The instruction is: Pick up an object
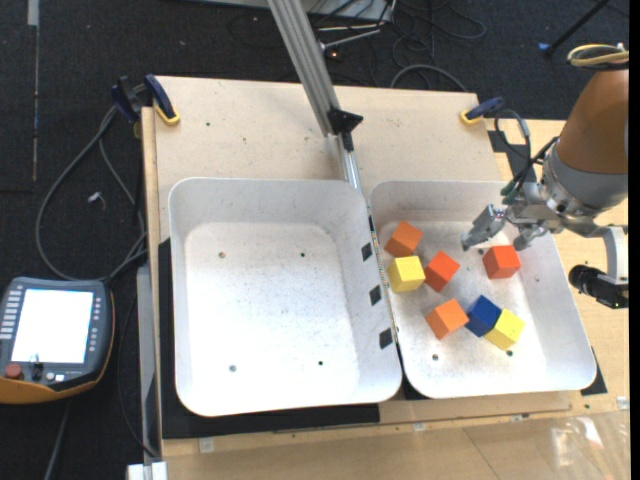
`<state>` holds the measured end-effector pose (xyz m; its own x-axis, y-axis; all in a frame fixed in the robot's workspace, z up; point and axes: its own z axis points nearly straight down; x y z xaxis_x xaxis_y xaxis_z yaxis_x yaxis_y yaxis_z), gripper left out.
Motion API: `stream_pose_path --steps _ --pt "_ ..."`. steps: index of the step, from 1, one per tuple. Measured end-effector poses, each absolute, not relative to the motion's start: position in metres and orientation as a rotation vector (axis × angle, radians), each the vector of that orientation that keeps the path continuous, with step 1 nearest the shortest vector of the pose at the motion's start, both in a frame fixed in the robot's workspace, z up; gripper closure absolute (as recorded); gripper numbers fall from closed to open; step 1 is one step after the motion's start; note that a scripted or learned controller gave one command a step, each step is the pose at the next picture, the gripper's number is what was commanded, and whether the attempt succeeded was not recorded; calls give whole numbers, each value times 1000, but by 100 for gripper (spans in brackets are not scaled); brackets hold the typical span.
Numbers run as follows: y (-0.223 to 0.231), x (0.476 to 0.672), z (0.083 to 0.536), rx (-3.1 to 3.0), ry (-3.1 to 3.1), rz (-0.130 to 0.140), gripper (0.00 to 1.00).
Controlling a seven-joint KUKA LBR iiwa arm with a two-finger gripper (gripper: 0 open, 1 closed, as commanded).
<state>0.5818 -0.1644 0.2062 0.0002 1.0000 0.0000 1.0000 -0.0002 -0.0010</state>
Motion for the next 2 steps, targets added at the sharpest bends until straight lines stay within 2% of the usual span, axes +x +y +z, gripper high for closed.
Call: stream_pose_path --steps 1,2 --pt "-170 543 148 -2220 -2214 7 0" --pt "-176 566 92 -2219 -2223 2 0"
